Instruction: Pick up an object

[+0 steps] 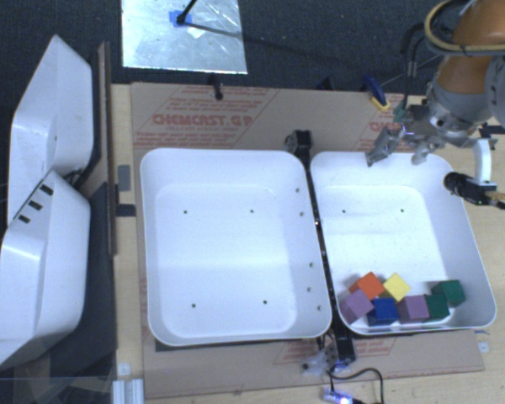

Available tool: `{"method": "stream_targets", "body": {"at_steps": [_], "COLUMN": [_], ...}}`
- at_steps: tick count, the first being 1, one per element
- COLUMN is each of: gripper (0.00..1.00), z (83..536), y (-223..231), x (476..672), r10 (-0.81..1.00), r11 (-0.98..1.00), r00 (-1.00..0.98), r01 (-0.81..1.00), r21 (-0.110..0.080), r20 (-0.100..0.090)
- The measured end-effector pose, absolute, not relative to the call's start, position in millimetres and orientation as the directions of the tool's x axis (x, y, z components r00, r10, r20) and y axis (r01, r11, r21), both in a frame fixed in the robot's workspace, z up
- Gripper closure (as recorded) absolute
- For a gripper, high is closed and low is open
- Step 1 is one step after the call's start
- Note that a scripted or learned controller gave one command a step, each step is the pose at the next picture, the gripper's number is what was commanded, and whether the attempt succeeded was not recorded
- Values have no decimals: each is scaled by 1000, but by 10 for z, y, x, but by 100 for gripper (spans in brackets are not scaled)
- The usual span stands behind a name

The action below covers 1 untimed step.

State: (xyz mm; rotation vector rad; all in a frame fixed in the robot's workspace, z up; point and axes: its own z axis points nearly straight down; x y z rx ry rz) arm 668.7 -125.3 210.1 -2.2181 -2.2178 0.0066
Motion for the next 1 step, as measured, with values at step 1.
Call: {"method": "stream_targets", "body": {"at_steps": [1], "gripper": [0], "z": [2144], "y": [-1252], "x": [6702], "r10": [1000], "r11": [1], "r00": [-1], "r01": [1000], "r21": [1], "r20": [0]}}
